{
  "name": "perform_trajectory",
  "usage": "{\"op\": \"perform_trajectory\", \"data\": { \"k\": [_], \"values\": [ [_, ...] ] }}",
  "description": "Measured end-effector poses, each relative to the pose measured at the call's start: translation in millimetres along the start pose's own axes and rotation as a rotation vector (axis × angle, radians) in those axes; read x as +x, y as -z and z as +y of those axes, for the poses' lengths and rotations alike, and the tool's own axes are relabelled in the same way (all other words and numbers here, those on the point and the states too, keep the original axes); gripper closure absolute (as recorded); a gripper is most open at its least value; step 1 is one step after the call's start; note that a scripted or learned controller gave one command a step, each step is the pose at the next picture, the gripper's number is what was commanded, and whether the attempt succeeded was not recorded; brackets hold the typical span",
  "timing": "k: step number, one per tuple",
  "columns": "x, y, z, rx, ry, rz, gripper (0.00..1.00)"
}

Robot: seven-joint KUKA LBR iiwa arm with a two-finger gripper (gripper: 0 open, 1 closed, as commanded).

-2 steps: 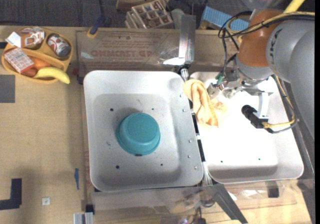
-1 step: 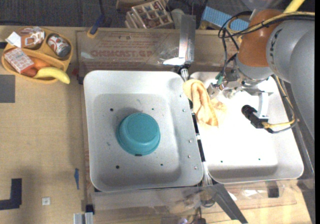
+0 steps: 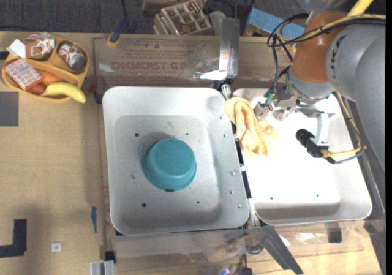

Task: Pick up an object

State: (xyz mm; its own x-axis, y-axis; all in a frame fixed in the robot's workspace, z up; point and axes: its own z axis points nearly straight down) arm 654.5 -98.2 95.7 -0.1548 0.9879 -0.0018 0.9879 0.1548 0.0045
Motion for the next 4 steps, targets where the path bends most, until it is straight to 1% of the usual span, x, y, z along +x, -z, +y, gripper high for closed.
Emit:
{"op": "perform_trajectory", "data": {
  "k": [3, 4],
  "values": [
    [0.0, 0.0, 0.0, 0.000, 0.000, 0.000, 0.00],
    [-86.3, -8.1, 0.0, 0.002, 0.170, 0.003, 0.00]
  ]
}}
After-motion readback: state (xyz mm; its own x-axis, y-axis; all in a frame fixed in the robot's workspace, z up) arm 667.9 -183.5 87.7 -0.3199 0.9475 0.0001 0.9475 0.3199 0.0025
